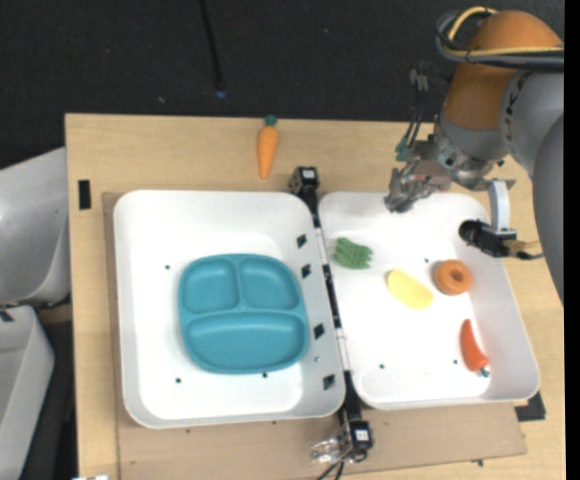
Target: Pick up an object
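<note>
The candidates for picking lay loose in the right bin [370, 208]: a green leafy piece [352, 253] near its left wall, a yellow piece [408, 289] at the middle, an orange ring [454, 277] just beside it and a red piece [473, 346] toward the right wall, all well apart, probably scattered so each could be taken singly. A carrot [267, 147] lay on the bench [170, 138] outside, and a blue divided tray [242, 311] sat in the left bin [140, 268]. The gripper [402, 194] hung over the right bin's far rim, pointing down-left, holding nothing visible; whether its pincer was apart or together could not be told
</note>
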